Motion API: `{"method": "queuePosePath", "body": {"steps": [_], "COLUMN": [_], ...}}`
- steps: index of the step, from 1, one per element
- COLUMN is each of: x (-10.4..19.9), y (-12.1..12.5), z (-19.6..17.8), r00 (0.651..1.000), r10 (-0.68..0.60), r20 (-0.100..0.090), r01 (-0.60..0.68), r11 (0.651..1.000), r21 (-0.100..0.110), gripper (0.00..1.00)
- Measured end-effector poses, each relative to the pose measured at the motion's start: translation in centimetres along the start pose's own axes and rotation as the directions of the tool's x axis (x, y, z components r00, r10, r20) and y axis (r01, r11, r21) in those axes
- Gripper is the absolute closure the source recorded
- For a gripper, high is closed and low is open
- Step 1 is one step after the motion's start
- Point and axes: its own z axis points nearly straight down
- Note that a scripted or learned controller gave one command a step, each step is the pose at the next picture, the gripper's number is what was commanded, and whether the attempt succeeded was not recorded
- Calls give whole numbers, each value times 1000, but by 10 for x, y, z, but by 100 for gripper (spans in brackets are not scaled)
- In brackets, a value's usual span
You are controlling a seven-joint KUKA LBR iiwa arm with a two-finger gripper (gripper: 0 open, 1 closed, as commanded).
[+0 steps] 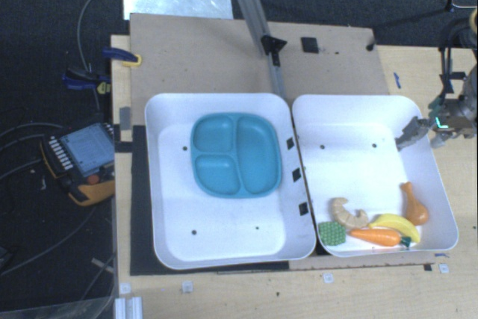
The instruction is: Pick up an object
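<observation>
The arm [461, 97] is cut off by the right edge, so little beyond its wrist shows. The gripper [413, 132] is small and blurred; its fingers cannot be made out. In the right bin [351, 138], the banana [394, 223] partly covers the carrot [376, 237].

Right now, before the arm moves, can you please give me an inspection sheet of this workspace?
Surface: bench, two white bins; left bin, right bin.
Job's things: banana, carrot, green piece, beige piece, orange drumstick-like piece, all at right bin's near edge.
Clutter: blue divided plate in left bin.
Grippers: gripper above right bin's right side, holding nothing.
Cables: on dark floor.
Surroundings: clamps, handheld device left of bench.
</observation>
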Motion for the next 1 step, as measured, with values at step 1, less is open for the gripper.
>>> {"method": "queuePosePath", "body": {"steps": [1], "x": [0], "y": [0], "z": [0], "r00": [1000], "r10": [0], "r20": [0], "r01": [0], "r11": [1000], "r21": [-1], "gripper": [0]}}
